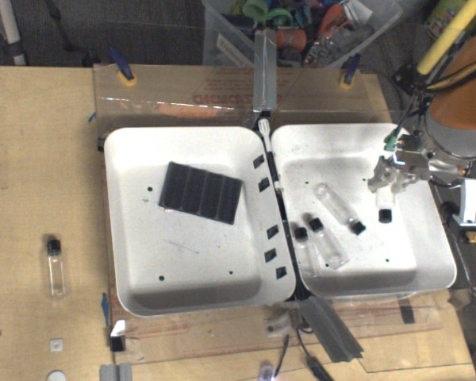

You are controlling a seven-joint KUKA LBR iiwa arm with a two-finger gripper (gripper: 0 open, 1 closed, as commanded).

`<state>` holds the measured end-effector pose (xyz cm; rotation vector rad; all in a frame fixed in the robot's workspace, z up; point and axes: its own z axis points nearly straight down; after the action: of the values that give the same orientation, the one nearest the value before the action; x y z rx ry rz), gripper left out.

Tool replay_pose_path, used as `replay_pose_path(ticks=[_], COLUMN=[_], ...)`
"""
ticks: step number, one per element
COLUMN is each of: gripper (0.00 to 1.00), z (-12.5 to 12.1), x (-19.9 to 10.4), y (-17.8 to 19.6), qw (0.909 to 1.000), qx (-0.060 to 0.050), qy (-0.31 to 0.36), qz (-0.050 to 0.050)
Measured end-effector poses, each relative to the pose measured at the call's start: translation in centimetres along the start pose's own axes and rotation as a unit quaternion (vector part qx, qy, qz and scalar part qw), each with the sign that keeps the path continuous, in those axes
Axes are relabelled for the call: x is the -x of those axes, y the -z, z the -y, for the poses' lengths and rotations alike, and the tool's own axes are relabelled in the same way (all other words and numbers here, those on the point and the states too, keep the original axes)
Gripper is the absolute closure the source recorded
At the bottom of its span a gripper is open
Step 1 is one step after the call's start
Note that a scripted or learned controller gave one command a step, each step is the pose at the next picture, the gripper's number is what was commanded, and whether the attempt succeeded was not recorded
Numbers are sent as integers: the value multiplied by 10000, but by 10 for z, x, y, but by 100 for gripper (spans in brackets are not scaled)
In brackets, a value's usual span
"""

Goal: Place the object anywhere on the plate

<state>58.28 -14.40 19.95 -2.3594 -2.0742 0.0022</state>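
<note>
So the gripper (pixel 385 187) hung over the right bin (pixel 428 268), couldn't tell its state. Clear vials (pixel 337 209) lay below-left; black plate (pixel 201 192) sat in the left bin (pixel 127 284).

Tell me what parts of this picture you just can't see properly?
- End effector, camera view: its tip is small against the right bin; whether it holds anything is unclear.
- Arm: cut off by the right edge.
- Clear vials in the right bin: see-through, so their outlines fade into the white.
- Box of colourful items: cut off by the top edge.
</note>
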Motion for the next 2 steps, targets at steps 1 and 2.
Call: replay_pose_path(ticks=[1, 2], gripper=[100, 100], z=[-32, -66], x=[-13, -42], y=[-34, -94], qw=[9958, 9331], qx=[6, -10], qy=[-917, -3595], qz=[-1, 0])
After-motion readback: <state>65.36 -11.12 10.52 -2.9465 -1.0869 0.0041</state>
